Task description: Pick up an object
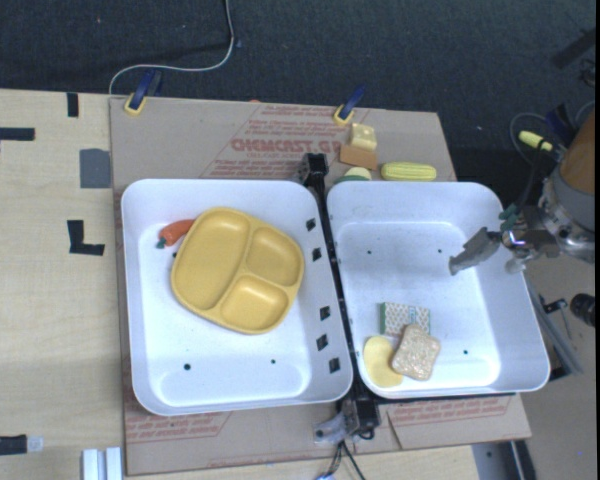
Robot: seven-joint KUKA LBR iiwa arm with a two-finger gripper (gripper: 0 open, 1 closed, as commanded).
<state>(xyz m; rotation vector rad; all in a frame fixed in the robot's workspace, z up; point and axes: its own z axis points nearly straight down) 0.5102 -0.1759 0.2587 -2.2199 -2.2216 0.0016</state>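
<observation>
Two white bins sit side by side on the bench. The left bin (145, 298) holds a yellow divided plate (238, 269) across its middle, with an orange carrot-like piece (175, 231) at the plate's upper-left edge. In the right bin (480, 208), near the lower-left corner, a tan cracker-like square (417, 353) lies partly on a pale yellow disc (380, 361), touching a green sponge (404, 317). The gripper (485, 248) hovers over the right bin's right edge, well apart from them; whether it is parted, I cannot tell.

A lab: clamped cardboard (280, 138), taped bench (40, 268), cable (220, 28)
</observation>
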